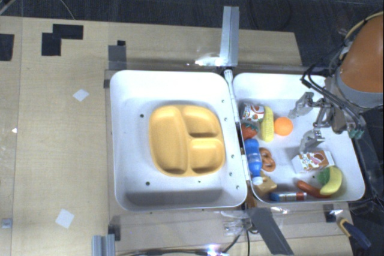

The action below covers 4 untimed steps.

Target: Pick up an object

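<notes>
Left bin (126, 147): beside the right bin, holds a yellow divided tray (185, 139).
Right bin (273, 84): landmark; small objects lie within.
Arm (363, 63): over the bin's right edge.
Gripper (306, 123): above the bin's middle, fingers spread wide, nothing between them.
Banana (331, 181): bin's near right corner.
Blue bottle (252, 156): along the bin's left wall.
White packet (312, 160): just below the gripper.
Orange ball (282, 126): bin's centre, left of the gripper.

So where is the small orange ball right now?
In the camera view, the small orange ball lies in the right white bin, upper middle, just right of the yellow corn cob and left of the gripper.
</notes>
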Each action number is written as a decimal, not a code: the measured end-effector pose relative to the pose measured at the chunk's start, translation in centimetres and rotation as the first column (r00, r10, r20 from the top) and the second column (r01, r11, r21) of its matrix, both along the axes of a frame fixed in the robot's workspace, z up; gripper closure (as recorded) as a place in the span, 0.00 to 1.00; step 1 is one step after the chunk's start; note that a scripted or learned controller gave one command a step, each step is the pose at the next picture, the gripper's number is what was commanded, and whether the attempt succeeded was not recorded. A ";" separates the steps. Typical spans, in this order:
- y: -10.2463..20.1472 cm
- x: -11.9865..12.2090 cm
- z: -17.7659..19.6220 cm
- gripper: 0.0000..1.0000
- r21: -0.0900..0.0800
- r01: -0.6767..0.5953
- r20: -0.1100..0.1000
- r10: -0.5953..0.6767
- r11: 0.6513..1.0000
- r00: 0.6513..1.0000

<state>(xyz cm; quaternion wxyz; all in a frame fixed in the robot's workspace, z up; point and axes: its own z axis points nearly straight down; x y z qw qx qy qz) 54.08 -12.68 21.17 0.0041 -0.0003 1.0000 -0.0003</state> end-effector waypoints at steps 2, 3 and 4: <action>-2.3 5.9 -7.5 0.00 0.003 0.277 0.003 -0.277 0.961 0.961; -7.1 8.3 -12.3 0.00 0.003 0.396 0.005 -0.396 0.918 0.918; -3.2 11.8 -12.3 0.00 -0.003 0.529 -0.005 -0.529 0.849 0.849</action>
